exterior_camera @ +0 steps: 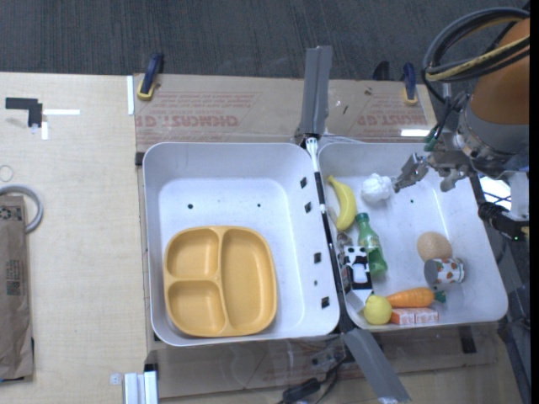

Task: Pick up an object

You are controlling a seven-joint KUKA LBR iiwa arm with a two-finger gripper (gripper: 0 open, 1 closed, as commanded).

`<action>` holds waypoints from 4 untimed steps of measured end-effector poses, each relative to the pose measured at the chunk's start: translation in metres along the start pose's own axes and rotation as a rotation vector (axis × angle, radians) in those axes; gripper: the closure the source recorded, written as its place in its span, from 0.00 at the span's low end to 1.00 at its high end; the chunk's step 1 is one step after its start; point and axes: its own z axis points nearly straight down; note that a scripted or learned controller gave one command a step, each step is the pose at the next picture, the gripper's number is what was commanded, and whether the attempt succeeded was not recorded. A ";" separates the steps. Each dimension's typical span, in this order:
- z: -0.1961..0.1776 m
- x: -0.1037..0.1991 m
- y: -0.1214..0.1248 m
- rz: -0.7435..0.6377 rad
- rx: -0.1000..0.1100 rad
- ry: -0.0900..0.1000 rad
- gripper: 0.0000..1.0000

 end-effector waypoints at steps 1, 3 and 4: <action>0.054 -0.057 -0.039 0.012 0.000 -0.001 0.00; 0.124 -0.061 -0.080 0.079 -0.001 0.000 0.00; 0.124 -0.061 -0.080 0.079 -0.001 0.000 0.00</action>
